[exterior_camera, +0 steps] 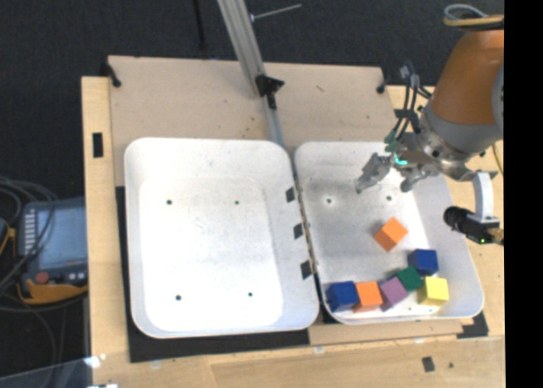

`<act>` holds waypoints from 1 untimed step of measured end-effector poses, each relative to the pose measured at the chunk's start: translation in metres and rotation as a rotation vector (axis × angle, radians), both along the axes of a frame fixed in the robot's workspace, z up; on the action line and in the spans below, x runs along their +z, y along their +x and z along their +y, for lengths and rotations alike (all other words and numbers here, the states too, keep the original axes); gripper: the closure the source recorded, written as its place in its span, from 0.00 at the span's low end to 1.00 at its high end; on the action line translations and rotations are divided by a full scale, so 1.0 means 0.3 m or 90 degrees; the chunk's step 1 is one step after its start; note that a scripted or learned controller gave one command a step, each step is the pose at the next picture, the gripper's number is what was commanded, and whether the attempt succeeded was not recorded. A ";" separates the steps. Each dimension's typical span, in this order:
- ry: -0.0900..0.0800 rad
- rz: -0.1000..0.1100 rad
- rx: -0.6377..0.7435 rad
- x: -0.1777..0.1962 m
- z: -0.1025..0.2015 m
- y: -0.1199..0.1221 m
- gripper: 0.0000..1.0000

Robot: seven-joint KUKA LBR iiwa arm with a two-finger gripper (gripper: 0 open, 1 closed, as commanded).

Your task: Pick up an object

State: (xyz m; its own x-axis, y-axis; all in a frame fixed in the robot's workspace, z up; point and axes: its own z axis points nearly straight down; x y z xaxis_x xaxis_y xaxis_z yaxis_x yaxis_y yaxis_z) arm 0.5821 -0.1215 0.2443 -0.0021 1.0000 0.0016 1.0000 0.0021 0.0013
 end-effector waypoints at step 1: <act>-0.003 0.003 -0.004 -0.143 -0.003 0.012 0.00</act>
